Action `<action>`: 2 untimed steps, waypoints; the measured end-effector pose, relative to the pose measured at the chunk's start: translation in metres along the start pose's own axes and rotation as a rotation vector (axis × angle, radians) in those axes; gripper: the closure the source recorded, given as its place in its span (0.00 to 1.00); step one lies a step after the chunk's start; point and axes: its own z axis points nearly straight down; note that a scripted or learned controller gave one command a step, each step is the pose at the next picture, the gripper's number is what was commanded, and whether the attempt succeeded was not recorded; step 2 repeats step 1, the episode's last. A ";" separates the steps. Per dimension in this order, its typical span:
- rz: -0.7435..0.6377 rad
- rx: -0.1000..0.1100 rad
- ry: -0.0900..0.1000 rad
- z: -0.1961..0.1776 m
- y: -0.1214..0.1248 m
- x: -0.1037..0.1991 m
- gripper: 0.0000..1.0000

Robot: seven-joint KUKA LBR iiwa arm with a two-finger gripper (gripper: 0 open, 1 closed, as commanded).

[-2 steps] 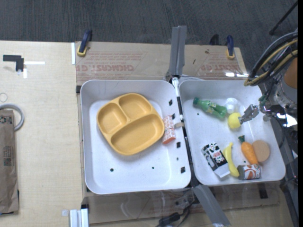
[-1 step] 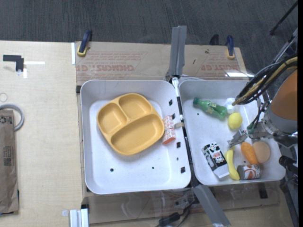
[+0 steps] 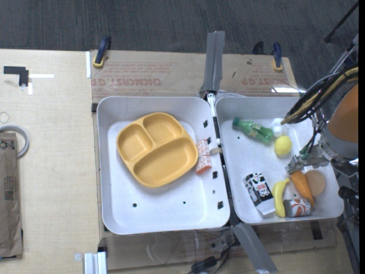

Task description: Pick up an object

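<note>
My gripper (image 3: 300, 164) hangs low over the right side of the right bin (image 3: 246, 160), just above the top end of an orange carrot (image 3: 303, 189). A yellow lemon (image 3: 283, 146) lies a little to its upper left. Beside the carrot rests a tan round object (image 3: 317, 182). A green bottle (image 3: 254, 129) lies on its side near the bin's back. At the front are a black-and-white carton (image 3: 259, 192), a banana (image 3: 279, 197) and a small can (image 3: 296, 208). The arm's wrist hides how the jaws stand.
The left bin (image 3: 165, 207) holds a yellow divided plate (image 3: 157, 148) and a small orange packet (image 3: 203, 156) by its right wall. Cables (image 3: 319, 93) run from the arm across the right bin's back corner. A brown bag (image 3: 8, 187) lies on the bench at far left.
</note>
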 end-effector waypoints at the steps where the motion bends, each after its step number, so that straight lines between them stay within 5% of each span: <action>1: 0.226 0.003 0.000 -0.101 0.053 0.028 1.00; 2: 0.226 0.003 0.000 -0.101 0.053 0.028 1.00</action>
